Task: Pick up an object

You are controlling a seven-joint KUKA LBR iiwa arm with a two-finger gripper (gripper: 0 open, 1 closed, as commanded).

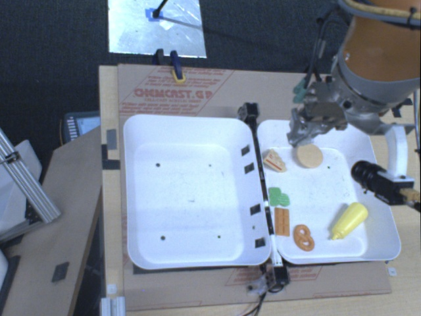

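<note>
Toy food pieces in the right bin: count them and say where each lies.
6, though the gripper may hide more: tan disc and wedge at the top, green piece and orange wafer by the divider, pretzel, yellow bottle.

Even, fairly bright light falls from above my hand (304, 131). The two white bins (181, 127) to its left and beneath it look slightly washed out, with soft, faint shadows along their walls. Far beyond my hand, a silver sheet (141, 25) glares with uneven reflections. The dark floor (46, 45) around the bench stays dim. The whole picture is soft and grainy; small items below my hand lack crisp edges.
</note>
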